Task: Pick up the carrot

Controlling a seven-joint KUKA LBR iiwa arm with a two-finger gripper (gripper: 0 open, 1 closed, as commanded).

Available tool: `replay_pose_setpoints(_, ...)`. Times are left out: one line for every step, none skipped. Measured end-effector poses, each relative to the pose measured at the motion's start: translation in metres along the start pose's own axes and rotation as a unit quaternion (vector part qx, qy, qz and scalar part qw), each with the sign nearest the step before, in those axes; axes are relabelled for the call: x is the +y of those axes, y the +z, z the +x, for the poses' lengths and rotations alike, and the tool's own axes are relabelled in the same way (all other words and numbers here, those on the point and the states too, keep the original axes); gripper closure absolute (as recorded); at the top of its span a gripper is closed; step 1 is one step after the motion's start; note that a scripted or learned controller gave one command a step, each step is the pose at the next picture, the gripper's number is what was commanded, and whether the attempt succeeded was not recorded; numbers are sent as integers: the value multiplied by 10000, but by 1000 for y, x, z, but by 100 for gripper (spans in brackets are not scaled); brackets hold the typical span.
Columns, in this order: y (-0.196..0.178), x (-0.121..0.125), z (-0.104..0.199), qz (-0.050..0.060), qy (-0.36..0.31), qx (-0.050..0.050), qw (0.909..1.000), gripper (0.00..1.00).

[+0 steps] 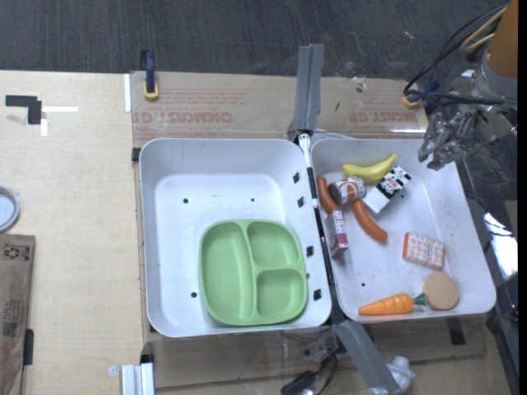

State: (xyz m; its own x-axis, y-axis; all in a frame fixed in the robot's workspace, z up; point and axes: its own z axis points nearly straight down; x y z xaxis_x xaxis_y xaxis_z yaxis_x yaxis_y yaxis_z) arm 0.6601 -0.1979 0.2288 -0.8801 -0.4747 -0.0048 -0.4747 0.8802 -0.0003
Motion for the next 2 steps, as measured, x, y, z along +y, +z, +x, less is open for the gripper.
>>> replay_pose_setpoints(-24, -21, 11, 14, 946, -13, 9955, 100)
replay_pose_setpoints(28, -20, 11, -8, -2588, -2, 9659, 100)
